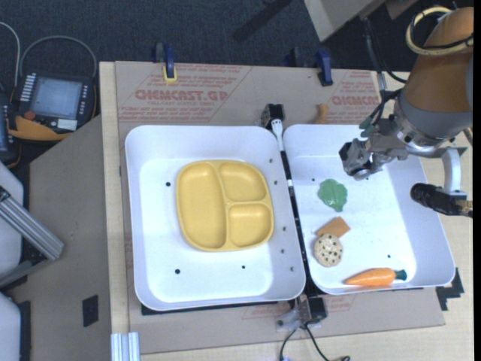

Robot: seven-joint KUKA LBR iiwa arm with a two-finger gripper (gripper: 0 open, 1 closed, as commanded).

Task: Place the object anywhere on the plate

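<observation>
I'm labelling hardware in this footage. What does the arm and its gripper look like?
The arm is grey metal with a broad orange band above the wrist. A pale yellowish cable loops beside that band. The gripper is a compact dark, blackish assembly.

Bright, even light falls from overhead, and the two white bins (210, 284) nearly wash out under it, their rims glowing against the dull brown bench (225, 89). Shadows are soft and short; the yellow plate (224, 204) casts only a faint one. A hot white glare sits at the top right corner. The floor around stays dark. Focus is fair in the middle, slightly soft and grainy throughout.
</observation>
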